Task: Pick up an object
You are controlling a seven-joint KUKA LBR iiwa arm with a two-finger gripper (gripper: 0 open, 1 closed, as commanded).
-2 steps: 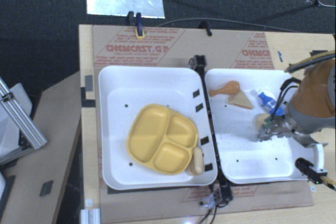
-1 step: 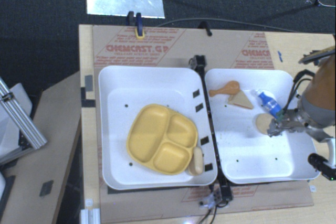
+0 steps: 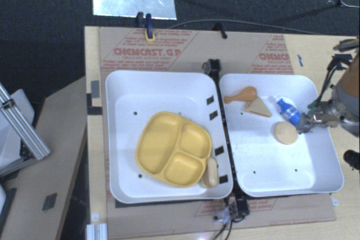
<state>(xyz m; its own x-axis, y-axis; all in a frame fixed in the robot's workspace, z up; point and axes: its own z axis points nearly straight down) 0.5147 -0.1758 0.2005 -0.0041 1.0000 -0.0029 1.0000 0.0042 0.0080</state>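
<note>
Blue bottle [image 3: 287, 111] touches the fingers [image 3: 304, 122].

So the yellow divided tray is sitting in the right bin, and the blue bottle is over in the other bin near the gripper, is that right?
Not quite. The camera view shows the yellow divided tray in the left bin, not the right one. The blue bottle does lie in the other bin, the right bin, near the gripper.
</note>
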